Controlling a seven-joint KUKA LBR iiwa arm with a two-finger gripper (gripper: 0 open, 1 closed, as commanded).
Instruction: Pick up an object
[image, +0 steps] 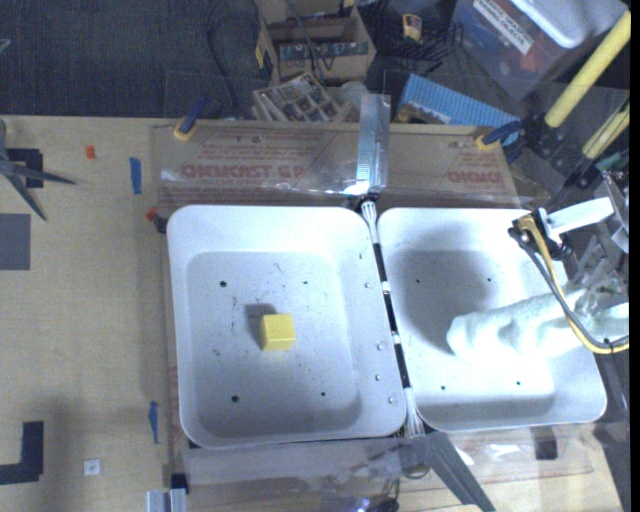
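The yellow block (278, 331) sits mid-floor in the left bin (200, 235). It looks light, rigid and smooth, so I'd pinch two flat sides. My gripper (470, 335) blurs over the right bin (570, 400); its state I cannot tell.

The end effector (470, 335) is a pale blur low over the floor of the right bin (490, 400); well off to its left, across the divider, a yellow block (277, 331) sits in the left bin (200, 240)
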